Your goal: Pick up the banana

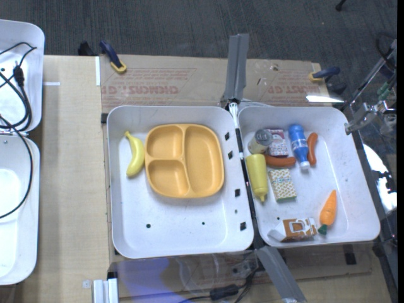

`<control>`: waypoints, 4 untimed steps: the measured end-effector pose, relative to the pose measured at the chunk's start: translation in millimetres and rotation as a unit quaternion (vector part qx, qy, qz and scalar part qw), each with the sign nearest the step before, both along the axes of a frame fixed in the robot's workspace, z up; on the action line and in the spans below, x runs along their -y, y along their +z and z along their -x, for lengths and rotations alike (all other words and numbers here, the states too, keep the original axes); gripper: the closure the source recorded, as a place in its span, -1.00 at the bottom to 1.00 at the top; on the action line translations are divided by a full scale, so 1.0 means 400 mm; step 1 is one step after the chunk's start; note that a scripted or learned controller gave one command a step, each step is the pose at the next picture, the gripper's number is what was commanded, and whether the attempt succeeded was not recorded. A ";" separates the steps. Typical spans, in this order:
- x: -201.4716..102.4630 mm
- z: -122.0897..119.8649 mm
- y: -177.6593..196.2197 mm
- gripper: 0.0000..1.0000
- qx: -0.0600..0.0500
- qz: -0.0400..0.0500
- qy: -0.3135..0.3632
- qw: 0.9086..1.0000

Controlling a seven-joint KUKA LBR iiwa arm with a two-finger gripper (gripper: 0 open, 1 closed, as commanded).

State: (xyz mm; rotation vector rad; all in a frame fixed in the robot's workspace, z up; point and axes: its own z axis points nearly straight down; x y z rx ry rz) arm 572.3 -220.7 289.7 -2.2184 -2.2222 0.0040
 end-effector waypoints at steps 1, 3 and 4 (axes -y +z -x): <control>-0.027 0.133 -0.337 -1.00 0.000 0.000 -0.052 0.999; -0.416 -0.025 -0.246 -1.00 0.001 0.000 -0.017 1.000; -0.663 0.082 -0.247 -1.00 0.000 0.000 0.028 1.000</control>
